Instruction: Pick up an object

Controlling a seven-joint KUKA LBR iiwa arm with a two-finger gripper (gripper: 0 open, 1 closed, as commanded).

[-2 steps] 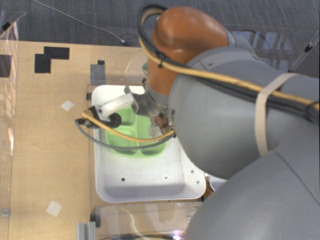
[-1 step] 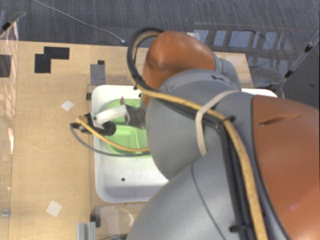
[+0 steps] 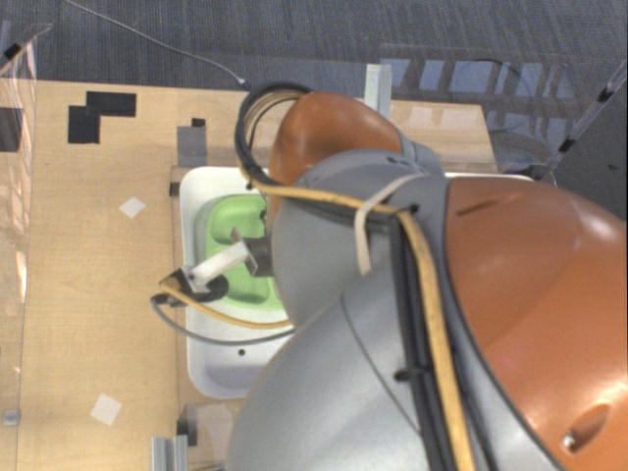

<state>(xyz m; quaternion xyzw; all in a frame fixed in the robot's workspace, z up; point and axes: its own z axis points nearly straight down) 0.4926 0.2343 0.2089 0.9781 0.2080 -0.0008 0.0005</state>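
A light green object (image 3: 228,226) with a rounded edge lies in the left white bin (image 3: 211,366), in its upper half. My gripper (image 3: 253,255) hangs low over the green object's right part, and dark hardware of the wrist covers that side of it. A white cylindrical piece (image 3: 220,263) juts left from the wrist across the green object. The grey arm with its orange band (image 3: 329,135) hides the rest of the bin to the right.
The arm's grey and orange body (image 3: 471,322) covers the right and lower part of the view, the second bin included. Yellow and black cables (image 3: 221,317) loop over the bin's left wall. Wooden bench (image 3: 88,292) lies to the left.
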